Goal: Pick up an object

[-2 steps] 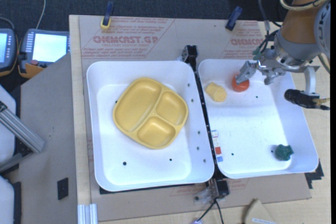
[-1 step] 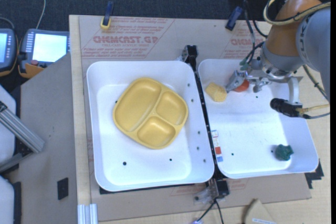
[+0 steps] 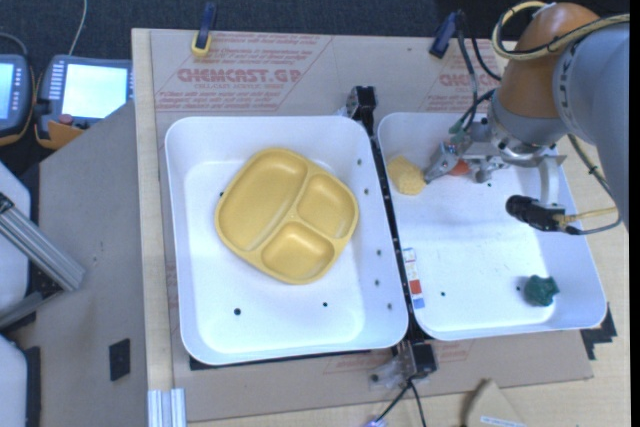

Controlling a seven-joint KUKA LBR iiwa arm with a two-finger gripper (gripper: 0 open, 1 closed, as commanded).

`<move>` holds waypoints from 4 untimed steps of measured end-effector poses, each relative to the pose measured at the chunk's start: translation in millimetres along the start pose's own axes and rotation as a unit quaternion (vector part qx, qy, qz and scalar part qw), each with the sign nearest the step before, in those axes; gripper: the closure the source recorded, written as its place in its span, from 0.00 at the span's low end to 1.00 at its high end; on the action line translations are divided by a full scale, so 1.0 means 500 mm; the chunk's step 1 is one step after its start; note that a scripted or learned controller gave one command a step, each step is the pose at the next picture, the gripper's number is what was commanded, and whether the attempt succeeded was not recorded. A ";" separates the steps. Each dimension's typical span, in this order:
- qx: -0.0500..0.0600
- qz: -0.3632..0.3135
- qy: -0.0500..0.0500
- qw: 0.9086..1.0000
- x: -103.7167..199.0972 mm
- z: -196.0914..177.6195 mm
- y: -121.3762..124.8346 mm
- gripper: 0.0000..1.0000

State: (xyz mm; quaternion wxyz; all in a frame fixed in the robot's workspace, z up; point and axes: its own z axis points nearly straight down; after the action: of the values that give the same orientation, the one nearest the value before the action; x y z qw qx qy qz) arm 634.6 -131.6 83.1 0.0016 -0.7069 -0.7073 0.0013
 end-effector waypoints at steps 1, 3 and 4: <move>0.002 0.000 0.000 1.000 -0.001 -0.022 -0.002 1.00; -0.005 0.000 -0.001 1.000 -0.007 -0.238 -0.026 1.00; -0.005 -0.001 -0.001 1.000 0.003 -0.361 -0.013 1.00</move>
State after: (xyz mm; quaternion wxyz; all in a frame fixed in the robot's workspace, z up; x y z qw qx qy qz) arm 628.7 -130.4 263.6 -0.0028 -0.7064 -0.7078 -0.0016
